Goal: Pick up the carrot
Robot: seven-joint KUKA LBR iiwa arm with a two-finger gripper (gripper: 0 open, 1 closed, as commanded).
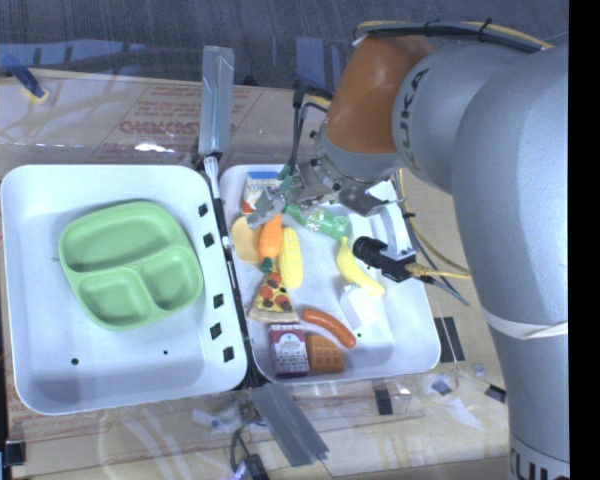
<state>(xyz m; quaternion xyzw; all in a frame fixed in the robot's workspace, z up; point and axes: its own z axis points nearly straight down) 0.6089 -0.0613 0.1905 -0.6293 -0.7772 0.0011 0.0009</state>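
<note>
The claw (pixel 270 204) is hanging just over the top of the orange carrot (pixel 270 238) in the right bin (pixel 420 340), beside the yellow corn (pixel 292 258). I cannot tell how it is set. The green plate (pixel 130 263) is sitting in the left bin (pixel 30 368).

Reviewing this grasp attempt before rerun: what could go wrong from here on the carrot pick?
1. Crowding: the carrot lies packed between a yellow round piece and the corn, so the gripper just above it may nudge or catch a neighbour instead.
2. Pizza slice sits right at the carrot's lower end; a dragged lift could shift it.
3. The carrot lies near the right bin's left wall, leaving little room on that side.
</note>
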